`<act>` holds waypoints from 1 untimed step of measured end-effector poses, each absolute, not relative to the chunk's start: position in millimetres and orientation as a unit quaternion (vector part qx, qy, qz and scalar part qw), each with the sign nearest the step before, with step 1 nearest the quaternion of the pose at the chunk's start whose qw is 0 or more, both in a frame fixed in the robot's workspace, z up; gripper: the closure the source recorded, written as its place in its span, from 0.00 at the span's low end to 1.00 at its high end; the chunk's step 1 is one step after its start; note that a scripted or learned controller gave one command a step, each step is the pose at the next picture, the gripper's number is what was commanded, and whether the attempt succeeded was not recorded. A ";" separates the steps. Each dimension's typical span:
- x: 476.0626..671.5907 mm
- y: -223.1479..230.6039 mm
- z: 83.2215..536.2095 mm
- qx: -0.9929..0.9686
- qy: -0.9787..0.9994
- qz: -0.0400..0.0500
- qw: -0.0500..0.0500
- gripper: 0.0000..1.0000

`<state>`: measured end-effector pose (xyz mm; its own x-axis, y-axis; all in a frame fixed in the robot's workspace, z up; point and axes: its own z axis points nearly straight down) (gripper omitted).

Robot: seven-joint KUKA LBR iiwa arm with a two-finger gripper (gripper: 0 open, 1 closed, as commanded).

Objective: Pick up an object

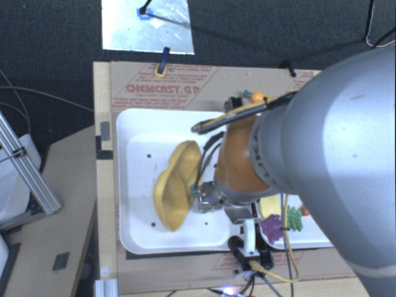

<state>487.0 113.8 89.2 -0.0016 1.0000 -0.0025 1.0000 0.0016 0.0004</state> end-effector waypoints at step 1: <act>530.3 203.7 352.9 0.703 0.711 0.010 0.004 1.00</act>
